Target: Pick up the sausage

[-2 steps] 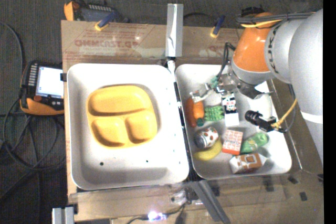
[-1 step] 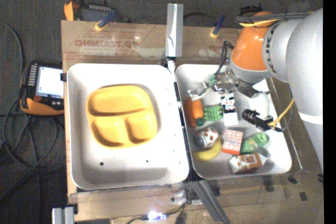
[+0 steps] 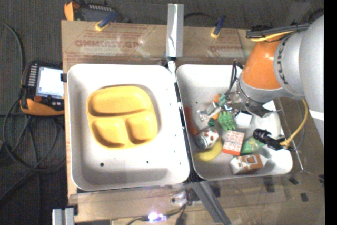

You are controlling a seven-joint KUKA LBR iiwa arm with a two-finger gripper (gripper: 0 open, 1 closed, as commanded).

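In the camera view, the grey arm with its orange band reaches from the frame's right into the right white bin (image 3: 210, 79). Its metal two-finger gripper (image 3: 209, 113) hangs right of frame centre; whether it grips anything I cannot tell. The reddish-brown sausage (image 3: 190, 120) lies along that bin's left wall, just left of the gripper. A yellow compartment tray (image 3: 123, 115) sits in the left white bin (image 3: 79, 129).

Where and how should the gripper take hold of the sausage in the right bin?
Grip the sausage mid-length, coming from above, fingers closing across its narrow width. It lies long and thin along the right bin's left wall, so wall-side clearance looks tight. The gripper sits just to its right.
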